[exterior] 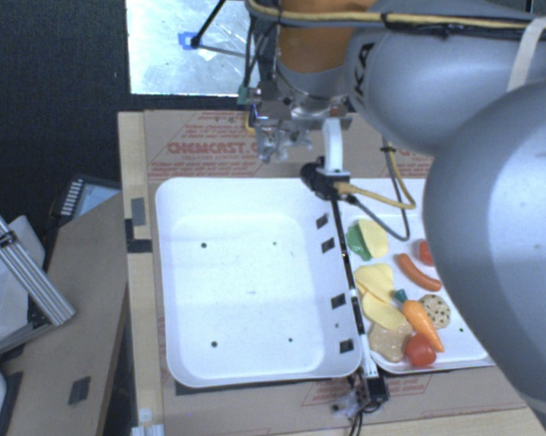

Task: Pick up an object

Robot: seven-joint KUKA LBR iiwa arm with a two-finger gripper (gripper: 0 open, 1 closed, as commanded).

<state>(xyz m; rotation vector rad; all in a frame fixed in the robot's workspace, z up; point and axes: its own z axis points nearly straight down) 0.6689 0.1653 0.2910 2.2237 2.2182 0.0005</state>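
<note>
A: What lies to the gripper's left?

B: The left bin (248, 285), a shallow white tray with a few small dark dots on its floor. Its far rim is just below and left of the gripper (280, 150).

A: And the gripper itself?

B: It hangs near the far edge of the bench (208, 139), above the brown cardboard with red print, just beyond the bins. It is small and blurred under the wrist, so I cannot tell how wide it stands or whether it has hold of anything.

A: Where are the things to pick?

B: All below and to the right of it, in the right bin (457, 358), well apart from the gripper. Nearest is a yellow and green piece (368, 239). Further right lies a red sausage (419, 272). Lower down are pale yellow slices (375, 285), then a carrot (420, 322) lying slantwise, a speckled cookie (436, 311) beside it, and a tomato (420, 350) at the near rim.

A: And to the far right?

B: The grey arm (486, 160), with its orange band (324, 28) above the wrist, covers the right bin's outer side.
</note>
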